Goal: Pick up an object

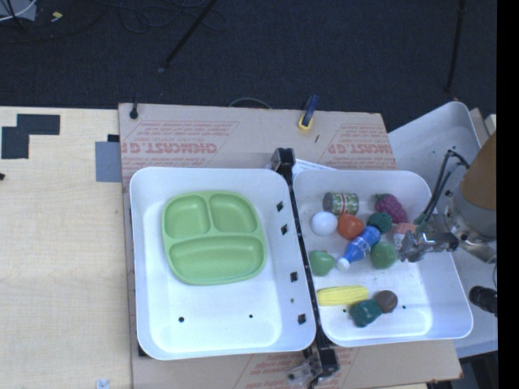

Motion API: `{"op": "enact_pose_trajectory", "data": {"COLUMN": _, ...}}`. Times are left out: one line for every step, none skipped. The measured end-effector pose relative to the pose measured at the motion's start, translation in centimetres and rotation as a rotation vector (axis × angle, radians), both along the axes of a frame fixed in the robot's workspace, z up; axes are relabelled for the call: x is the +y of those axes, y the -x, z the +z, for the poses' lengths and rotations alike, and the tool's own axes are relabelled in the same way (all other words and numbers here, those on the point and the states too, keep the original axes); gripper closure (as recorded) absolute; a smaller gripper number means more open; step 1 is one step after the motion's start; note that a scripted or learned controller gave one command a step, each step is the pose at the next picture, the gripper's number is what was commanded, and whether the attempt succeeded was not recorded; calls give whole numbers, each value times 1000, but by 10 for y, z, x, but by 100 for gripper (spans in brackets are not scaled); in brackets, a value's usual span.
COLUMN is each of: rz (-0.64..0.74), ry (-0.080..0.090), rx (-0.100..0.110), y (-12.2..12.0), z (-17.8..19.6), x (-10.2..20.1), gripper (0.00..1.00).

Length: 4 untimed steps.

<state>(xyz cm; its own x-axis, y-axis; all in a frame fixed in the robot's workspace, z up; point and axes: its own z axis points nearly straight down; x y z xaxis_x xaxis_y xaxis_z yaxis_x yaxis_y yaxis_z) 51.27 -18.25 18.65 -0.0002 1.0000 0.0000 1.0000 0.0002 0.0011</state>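
Camera view is looking down on a pale wooden worktop (57,258) that is carrying a brown printed cardboard sheet (243,140), and two shallow white plastic bins are sitting side by side on that sheet. Lying in the left white bin (154,322) is a light green, smooth plastic divided plate (214,237) with three compartments. The right white bin (442,310) is holding a cluster of small toy items. A yellow corn-shaped piece (342,296) is lying near the bin's front, just beside a dark teal rounded lump (364,313) that is touching a brown ball (386,301). Further back, a small blue plastic bottle with a white cap (359,247) is leaning between an orange-red rounded piece (349,226) and a green round piece (383,254). A white ball (324,223) is resting near a short can with a green and red label (340,203), and a purple knobbly bunch (391,207) is sitting by a dark green rounded piece (379,221). A small green pepper-like shape (322,262) is lying near the divider.

The grey arm is reaching in from the right, and its claw (408,245) is hanging low over the right bin, just beside the green round piece. Whether it is apart or together, and whether it is touching anything, I cannot tell.
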Motion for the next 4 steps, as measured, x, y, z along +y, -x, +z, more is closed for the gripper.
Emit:
{"op": "enact_pose_trajectory", "data": {"rz": 0, "ry": 0, "rx": -1, "y": -1, "z": 43, "x": -1, "gripper": 100}}
{"op": "enact_pose_trajectory", "data": {"rz": 4, "ry": -3, "rx": 4, "y": -19, "z": 32, "x": 51, "gripper": 100}}
{"op": "enact_pose_trajectory", "data": {"rz": 4, "ry": -2, "rx": 3, "y": -24, "z": 40, "x": 102, "gripper": 100}}
{"op": "enact_pose_trajectory", "data": {"rz": 5, "ry": -2, "rx": 2, "y": -44, "z": 50, "x": 153, "gripper": 100}}
